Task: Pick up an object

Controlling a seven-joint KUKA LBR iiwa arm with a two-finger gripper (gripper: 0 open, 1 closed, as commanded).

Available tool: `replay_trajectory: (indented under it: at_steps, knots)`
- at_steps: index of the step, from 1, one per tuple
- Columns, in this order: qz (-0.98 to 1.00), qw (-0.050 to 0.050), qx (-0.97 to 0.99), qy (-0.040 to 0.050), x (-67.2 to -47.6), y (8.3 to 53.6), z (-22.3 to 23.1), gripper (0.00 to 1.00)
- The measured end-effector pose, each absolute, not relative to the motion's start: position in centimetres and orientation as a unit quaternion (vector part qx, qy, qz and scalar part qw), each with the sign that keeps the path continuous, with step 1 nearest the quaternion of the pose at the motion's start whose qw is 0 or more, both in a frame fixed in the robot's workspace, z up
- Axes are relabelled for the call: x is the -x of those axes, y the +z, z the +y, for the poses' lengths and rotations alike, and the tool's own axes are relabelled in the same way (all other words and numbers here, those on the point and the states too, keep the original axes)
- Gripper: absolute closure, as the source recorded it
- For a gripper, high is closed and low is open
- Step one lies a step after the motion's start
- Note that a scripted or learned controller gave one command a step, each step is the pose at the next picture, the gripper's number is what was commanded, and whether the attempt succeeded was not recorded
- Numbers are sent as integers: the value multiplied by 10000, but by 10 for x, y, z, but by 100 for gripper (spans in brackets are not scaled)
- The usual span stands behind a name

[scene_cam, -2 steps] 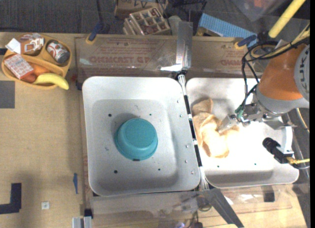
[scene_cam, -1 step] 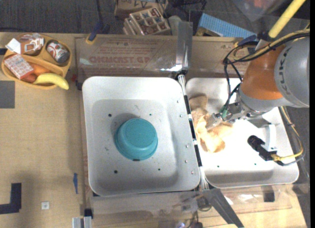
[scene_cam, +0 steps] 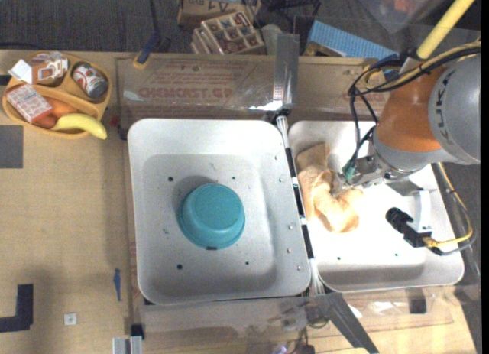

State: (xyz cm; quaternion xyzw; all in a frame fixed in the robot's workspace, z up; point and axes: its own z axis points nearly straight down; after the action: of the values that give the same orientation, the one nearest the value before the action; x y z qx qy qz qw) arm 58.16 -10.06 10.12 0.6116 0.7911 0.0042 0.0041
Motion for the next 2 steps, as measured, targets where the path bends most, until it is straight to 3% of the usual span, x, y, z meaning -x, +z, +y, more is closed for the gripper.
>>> replay_trajectory:
  at_steps: [1, 2]
  knots:
    - [7908, 45, -6121, 34, -581, 101, -102, 0]
    - [7913, 83, -6114, 45, -573, 93, -100, 0]
